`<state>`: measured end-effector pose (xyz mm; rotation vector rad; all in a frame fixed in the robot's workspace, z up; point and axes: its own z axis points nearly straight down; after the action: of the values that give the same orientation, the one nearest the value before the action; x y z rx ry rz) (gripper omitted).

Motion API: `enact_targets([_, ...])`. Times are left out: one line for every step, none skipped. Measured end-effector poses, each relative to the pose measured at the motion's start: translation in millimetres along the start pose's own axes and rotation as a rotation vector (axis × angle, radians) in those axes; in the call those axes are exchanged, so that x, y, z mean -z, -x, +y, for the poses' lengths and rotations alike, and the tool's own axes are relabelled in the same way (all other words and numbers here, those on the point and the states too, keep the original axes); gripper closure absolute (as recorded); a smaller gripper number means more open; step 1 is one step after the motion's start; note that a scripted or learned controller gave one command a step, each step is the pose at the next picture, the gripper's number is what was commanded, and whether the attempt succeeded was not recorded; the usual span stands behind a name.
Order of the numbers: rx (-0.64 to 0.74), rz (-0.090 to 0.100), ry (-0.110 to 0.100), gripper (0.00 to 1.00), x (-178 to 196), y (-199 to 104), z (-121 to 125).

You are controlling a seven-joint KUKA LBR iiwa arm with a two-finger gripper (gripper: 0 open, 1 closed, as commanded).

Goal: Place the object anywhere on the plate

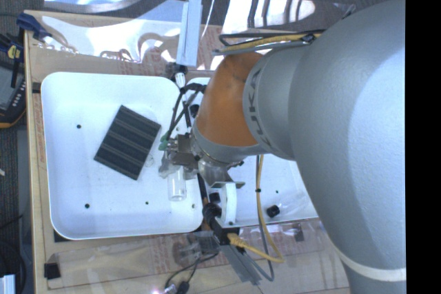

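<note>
A dark ribbed rectangular plate lies tilted in the left white bin, toward its middle. My gripper hangs low over the right side of that bin, just right of the plate's lower corner and apart from it. The arm's grey body and orange band cover most of what lies beneath. I cannot make out any object at the gripper.
The right bin is mostly hidden under the arm; a small dark item shows on its visible strip. Cables and a yellow hose hang near the front edge. A dark device sits off the bench at left.
</note>
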<state>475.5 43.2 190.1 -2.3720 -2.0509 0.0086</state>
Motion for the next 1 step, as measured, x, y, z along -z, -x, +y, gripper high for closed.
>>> enact_targets([-0.345,0.000,0.002,1.00,0.3,1.3,39.6])
